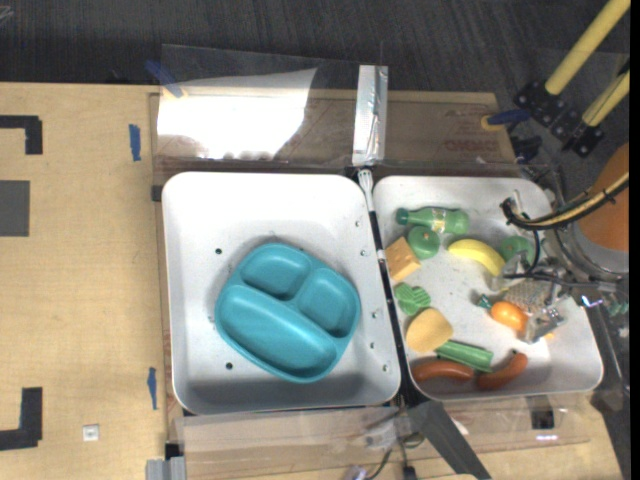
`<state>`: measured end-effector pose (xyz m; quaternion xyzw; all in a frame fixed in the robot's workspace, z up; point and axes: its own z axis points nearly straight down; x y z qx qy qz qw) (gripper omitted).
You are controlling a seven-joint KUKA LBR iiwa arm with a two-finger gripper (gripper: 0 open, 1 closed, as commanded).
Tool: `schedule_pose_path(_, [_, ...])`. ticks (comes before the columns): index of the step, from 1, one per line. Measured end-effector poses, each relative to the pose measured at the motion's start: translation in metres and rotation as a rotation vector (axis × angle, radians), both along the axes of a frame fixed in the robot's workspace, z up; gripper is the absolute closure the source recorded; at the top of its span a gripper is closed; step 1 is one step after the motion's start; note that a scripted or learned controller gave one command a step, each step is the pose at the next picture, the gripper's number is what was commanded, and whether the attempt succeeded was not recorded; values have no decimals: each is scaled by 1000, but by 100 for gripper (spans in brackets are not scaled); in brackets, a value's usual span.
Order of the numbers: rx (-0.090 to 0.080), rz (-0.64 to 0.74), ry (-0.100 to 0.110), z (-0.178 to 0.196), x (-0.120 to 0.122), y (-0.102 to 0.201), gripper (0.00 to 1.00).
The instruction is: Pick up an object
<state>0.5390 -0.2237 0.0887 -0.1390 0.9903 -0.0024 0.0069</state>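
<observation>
Where the arm reaches in over the right bin, its gripper hangs low above the toys, a tangle of dull metal and black cable; I cannot tell from here whether it is spread or pressed together, nor whether it has anything in it. Right beside it lies a small orange fruit, round and glossy. Just behind that sits a yellow banana, curved and smooth, and further back a green bottle-shaped toy lying on its side. Toward the bin's left wall there is a tan wedge like a block of cheese, a small green leafy piece, and a rounded yellow-orange lump. Along the front edge rest a green stick and a long brown-red sausage, shiny plastic both.

The left bin is the same shallow white plastic with rounded corners. A teal divided plate lies in its middle, moulded into three compartments, matte and softly rounded. Both bins sit on a pale wooden bench, with a strip of clear sheeting behind them catching the light.
</observation>
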Motion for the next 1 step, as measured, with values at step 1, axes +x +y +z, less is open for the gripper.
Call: schedule_pose_path(1, [-2,0,-13,13,4,1,100])
